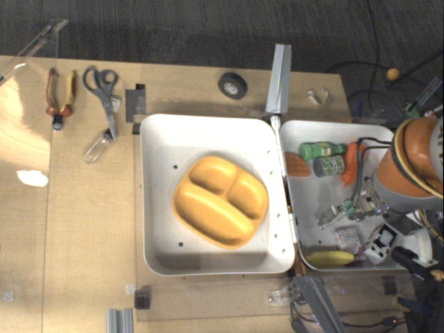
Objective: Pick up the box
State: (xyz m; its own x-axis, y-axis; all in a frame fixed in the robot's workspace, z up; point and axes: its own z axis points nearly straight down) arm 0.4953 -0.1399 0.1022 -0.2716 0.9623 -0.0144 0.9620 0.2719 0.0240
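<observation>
A small flat box (347, 238) with a printed, greyish face lies near the front of the right bin (305, 186). My gripper (349, 210) reaches down into that bin from the right, just behind the box and slightly left of it. The grey arm with its orange band (409, 161) looms over the bin's right side and hides what is under it. I see nothing lifted off the bin floor.
In the right bin lie a green bottle (322, 149), a green can (329, 165), an orange piece (297, 165), a banana (331, 258) and a white object (380, 245). The left bin (159, 186) holds a large yellow bun-like lump (220, 200). Scissors (104, 92) and pliers (59, 96) rest on the bench.
</observation>
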